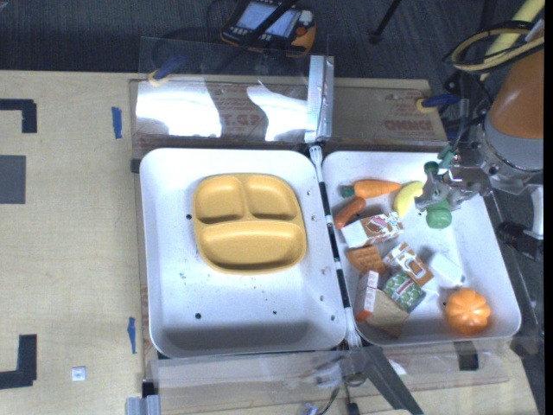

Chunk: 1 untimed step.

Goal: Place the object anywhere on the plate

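A yellow three-compartment plastic plate (250, 220) lies in the left white bin (164, 258). Over the right white bin's (499, 271) far right corner, the gripper (438, 199) hangs just above a small green round object (439, 218); whether it grips it, I cannot tell. A yellow banana-shaped toy (407, 197) lies just beside.

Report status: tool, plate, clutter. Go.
Tool over right bin, above green item, grip unconfirmed. Plate in left bin, nothing on it. Carrot, banana, pumpkin crowd right bin.

Grey arm (515, 150) with orange band, metallic tool (441, 193) with green tips.
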Motion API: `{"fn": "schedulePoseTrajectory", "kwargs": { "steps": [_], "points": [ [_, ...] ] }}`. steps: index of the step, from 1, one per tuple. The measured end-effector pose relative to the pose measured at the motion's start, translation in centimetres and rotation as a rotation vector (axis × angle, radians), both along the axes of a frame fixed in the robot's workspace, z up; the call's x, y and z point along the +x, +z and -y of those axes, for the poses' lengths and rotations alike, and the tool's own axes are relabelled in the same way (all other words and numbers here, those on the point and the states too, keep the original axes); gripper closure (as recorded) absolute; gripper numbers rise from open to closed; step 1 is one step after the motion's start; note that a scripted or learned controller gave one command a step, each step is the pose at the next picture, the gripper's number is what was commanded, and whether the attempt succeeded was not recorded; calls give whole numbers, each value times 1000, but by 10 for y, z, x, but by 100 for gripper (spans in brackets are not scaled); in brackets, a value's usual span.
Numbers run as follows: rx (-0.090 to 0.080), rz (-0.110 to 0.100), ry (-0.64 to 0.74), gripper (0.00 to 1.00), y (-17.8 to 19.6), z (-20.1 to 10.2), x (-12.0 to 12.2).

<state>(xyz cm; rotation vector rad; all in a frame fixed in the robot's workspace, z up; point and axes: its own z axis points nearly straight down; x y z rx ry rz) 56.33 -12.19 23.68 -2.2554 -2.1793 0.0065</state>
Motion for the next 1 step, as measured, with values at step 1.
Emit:
{"fn": "schedulePoseTrajectory", "kwargs": {
  "steps": [1],
  "points": [
    [-1,1,5,100,68,14,-63]
  ]
}}
